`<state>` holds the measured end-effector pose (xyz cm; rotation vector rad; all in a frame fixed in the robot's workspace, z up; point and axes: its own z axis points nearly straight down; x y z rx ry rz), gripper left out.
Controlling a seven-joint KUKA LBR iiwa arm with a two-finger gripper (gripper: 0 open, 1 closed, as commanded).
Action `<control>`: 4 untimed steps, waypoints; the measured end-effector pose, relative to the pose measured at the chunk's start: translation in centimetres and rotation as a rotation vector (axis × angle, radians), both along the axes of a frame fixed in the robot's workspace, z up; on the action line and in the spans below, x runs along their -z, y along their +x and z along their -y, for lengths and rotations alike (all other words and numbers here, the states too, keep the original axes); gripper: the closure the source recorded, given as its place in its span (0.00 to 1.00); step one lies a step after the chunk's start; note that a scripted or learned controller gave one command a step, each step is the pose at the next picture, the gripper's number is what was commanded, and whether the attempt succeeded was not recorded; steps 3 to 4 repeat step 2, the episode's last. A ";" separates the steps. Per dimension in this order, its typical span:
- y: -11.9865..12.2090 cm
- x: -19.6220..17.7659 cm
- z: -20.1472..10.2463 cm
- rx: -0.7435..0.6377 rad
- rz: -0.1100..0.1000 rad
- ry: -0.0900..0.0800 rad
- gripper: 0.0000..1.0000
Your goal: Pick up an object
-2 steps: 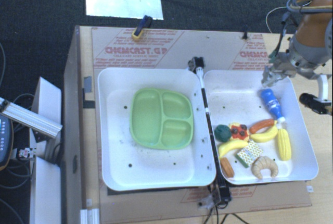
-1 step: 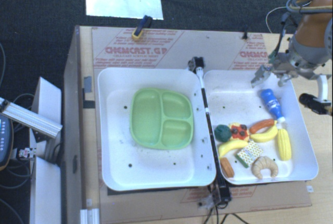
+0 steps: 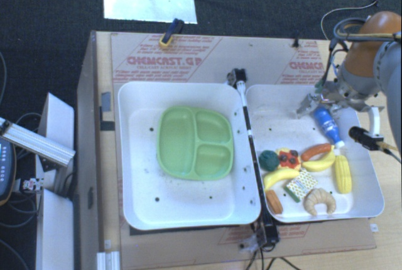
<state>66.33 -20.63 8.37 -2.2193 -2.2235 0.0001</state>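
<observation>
Gripper (image 3: pixel 321 101) sits over the blue bottle (image 3: pixel 328 125); finger state can't be told. Bottle looks light, rigid, slick and round — grasp across mid-body.

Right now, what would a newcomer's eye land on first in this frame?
Probably the green divided plate, alone in the left bin. Next, the bright toy food crowded in the right bin's near half: bananas, corn, a croissant. The arm's hand hangs over the blue bottle.

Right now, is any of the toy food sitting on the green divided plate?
No. The green plate lies bare in the left bin, and the toy food is all in the right bin.
</observation>
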 end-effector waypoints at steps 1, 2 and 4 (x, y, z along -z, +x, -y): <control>0.2 -1.3 0.0 -0.002 0.005 -0.002 1.00; -1.4 -10.2 -14.8 -0.003 0.005 0.002 1.00; -1.4 -10.2 -14.8 -0.003 0.005 0.002 1.00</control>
